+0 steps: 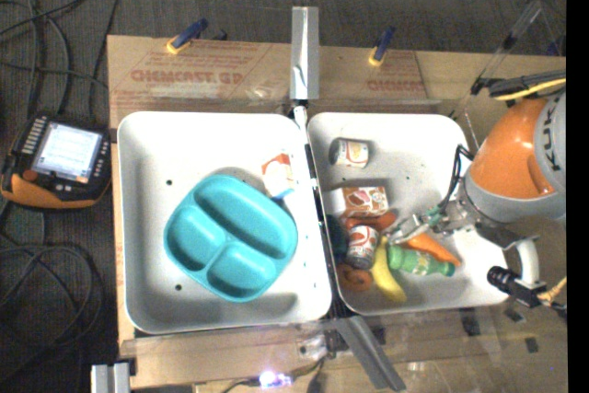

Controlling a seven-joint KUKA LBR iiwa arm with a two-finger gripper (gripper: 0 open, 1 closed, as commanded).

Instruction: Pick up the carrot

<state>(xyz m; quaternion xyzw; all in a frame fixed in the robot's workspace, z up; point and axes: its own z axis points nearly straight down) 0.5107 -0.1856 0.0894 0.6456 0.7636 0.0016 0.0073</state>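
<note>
Seen from above, two white bins sit side by side on a brown surface [184, 74]: the left bin [147, 198] holds a turquoise divided plate [230, 235], and the right bin [405, 133] holds a small pile of toy food. The carrot [433, 246] lies in the right bin near its right wall, touching a green bottle [419, 260] just below it, with a yellow banana [386, 279], a red can [362, 242] and a red box [364, 199] to its left. The grey and orange arm [515, 166] reaches in from the right, and its tool [425, 224] sits just above the carrot's left end; I cannot tell how wide it is set or whether it grips anything.
</note>
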